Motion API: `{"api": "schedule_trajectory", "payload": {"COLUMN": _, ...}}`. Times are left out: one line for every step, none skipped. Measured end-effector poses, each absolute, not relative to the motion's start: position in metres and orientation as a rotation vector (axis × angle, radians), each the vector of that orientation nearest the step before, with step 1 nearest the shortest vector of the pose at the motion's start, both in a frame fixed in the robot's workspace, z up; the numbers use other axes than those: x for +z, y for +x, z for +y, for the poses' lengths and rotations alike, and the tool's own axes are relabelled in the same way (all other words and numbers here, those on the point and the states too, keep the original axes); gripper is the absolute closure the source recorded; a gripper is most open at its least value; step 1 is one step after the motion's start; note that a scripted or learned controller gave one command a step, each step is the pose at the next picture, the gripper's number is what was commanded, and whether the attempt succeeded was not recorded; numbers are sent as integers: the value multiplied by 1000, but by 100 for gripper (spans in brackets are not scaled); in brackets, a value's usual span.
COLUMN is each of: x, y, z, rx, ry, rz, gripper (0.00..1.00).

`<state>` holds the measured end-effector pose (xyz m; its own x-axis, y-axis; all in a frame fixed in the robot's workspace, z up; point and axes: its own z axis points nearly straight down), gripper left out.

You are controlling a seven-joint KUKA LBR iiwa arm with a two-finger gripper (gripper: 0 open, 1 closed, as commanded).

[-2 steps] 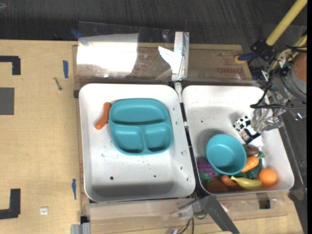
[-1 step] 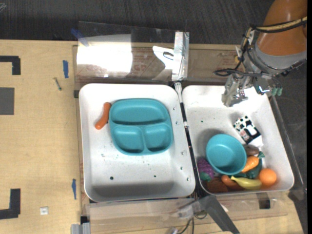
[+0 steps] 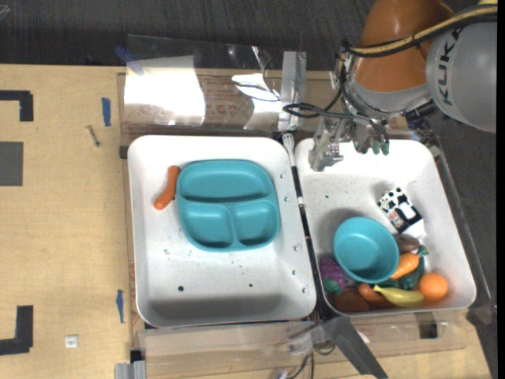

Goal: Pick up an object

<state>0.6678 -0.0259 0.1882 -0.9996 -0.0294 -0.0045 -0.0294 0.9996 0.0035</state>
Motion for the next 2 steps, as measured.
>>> {"api": "schedule_trajectory", "payload": {"x": 274, "y": 669, "z": -2, "rx": 4, "ry": 205, "rz": 3119, "gripper": 100}}
{"api": "schedule_trajectory", "payload": {"x": 285, "y": 670, "z": -2, "rx": 6, "ry": 204, "rz": 3112, "gripper": 100}}
